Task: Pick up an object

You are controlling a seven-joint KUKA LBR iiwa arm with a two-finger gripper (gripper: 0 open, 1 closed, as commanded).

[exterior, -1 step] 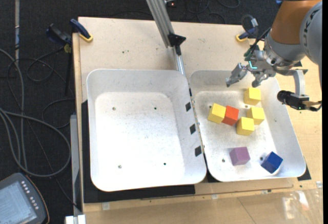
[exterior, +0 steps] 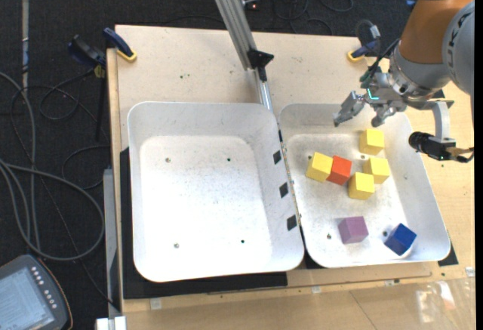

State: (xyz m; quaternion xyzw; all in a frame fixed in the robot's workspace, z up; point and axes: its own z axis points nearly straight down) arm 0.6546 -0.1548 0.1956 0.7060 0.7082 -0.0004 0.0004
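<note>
A: Gripper spread wide, fingers splayed apart over the far end of the right bin, nothing between them. Hovering, by the look of it, above the bin floor rather than down among the blocks.

B: Closest to it?

A: Just beside and slightly nearer the camera, a yellow cube. A bit further on, another yellow cube and a third, touching or nearly so. Off to the left of those, a yellow block pressed against an orange-red block.

B: And beyond?

A: Well away toward the near rim, a purple cube and a blue cube. Further left again, the left bin.

B: So, progress?

A: None secured yet, judging from this. No block lifted, every one lying in the bin. Left to do: choose a target, likely the nearest yellow cube, descend around it, close, raise.
</note>
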